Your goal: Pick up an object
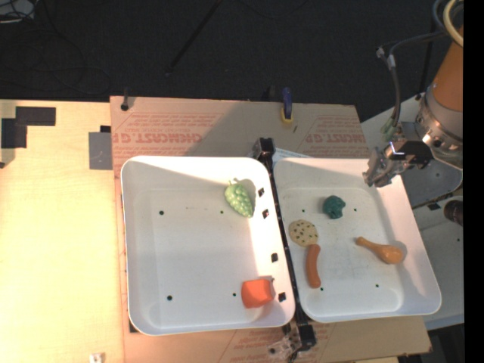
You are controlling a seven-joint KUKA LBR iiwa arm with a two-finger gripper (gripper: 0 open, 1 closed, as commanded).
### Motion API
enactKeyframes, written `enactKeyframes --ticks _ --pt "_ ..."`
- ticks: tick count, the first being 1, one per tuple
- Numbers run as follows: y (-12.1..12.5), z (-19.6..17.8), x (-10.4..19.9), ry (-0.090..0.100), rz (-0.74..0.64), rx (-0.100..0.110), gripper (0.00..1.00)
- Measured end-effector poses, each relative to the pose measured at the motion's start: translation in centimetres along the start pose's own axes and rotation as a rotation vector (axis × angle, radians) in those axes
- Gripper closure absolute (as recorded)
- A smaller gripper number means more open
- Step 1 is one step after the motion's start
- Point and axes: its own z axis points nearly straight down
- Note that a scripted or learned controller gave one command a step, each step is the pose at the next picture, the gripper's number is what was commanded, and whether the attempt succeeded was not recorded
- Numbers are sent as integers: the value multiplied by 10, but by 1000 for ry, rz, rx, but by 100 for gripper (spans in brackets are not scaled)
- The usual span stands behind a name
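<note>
You have five small things to choose from, and all of them lie in the two bins. In the right white bin (pixel 423 293) there is a dark green lumpy toy (pixel 334 206) near the far side. A round tan cookie with dark dots (pixel 303 232) lies close to the wall between the bins. Just below the cookie, almost touching it, lies a long orange sausage-shaped toy (pixel 313 266), pointing toward the near edge. To the right of these lies an orange toy with a thin handle and a round end (pixel 381 249); it sits apart from the others.

In the left white bin (pixel 144 293) a pale green bunch of toy grapes (pixel 240 198) rests near the far right corner. An orange-red block (pixel 258 292) sits near the near right corner, close to the wall.

Your robot's hand (pixel 380 171) hangs over the far right corner of the right bin, well apart from every toy. It holds nothing. You cannot tell from this view how the hand is set. The grey arm with its orange band (pixel 457 74) comes in from the right.

Both bins sit side by side on a brown cardboard sheet (pixel 189 131) on the pale wooden table (pixel 53 240). A small blue and yellow clip (pixel 286 104) stands at the far edge of the cardboard.
</note>
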Motion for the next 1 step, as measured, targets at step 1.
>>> enactKeyframes --ticks 1 --pt "22 175 -20 2 9 22 100"
